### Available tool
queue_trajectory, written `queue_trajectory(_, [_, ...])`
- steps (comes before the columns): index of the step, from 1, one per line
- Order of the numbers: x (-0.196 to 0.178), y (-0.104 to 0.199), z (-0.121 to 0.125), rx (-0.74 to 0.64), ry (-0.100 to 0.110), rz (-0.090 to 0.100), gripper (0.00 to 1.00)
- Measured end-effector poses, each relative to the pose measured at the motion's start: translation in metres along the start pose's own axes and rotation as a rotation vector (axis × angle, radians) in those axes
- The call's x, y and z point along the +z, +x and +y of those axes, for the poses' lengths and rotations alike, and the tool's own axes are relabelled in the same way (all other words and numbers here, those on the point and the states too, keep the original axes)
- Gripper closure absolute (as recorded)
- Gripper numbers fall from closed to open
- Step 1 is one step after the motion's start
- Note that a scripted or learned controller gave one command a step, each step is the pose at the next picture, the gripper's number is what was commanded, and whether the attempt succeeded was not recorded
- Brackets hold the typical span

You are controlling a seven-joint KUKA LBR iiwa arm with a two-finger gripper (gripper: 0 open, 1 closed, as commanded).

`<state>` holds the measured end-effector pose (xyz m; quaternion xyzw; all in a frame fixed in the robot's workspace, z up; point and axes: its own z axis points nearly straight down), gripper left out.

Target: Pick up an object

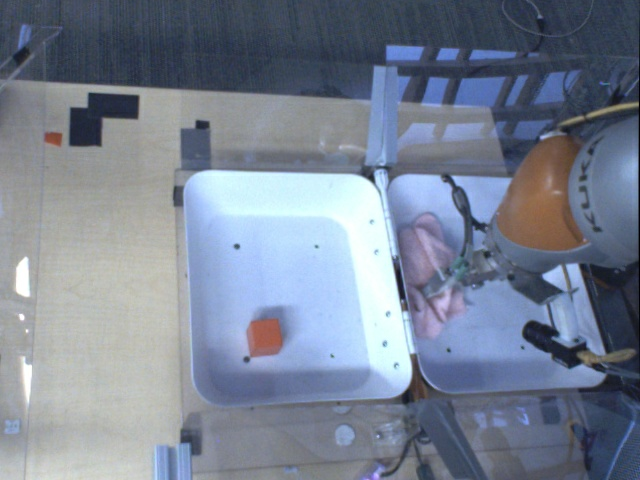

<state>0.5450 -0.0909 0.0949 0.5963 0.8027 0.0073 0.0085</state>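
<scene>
Two white bins side by side on wooden bench: left bin, right bin. Pink cloth lying in right bin, hard against its left wall next to divider between bins. Crumpled, elongated; long axis roughly top-to-bottom of frame, slightly tilted, upper end near bin's middle-left, lower end toward bin's front. No clear pointing direction, shape too bunched to call. Orange cube in left bin, lower-left of centre, well apart from cloth. Gripper low over cloth's right edge, apparently touching or just above fabric; cannot tell which. Finger state not readable: tip small, blurred, mixed with cables and cloth folds. Cannot confirm cloth between fingers. Arm entering from right, orange band and grey shell covering right bin's upper-right corner; body cut off at frame edge. Black cylindrical part over right bin's right side, identity unclear. Right part of cloth partly hidden behind gripper hardware.
</scene>
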Motion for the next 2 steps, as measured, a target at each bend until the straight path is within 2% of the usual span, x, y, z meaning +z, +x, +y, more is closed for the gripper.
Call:
queue_trajectory(1, [-0.013, 0.002, 0.005, -0.004, -0.011, -0.001, 1.0])
queue_trajectory(2, [-0.089, -0.011, 0.093, -0.124, 0.015, 0.003, 1.0])
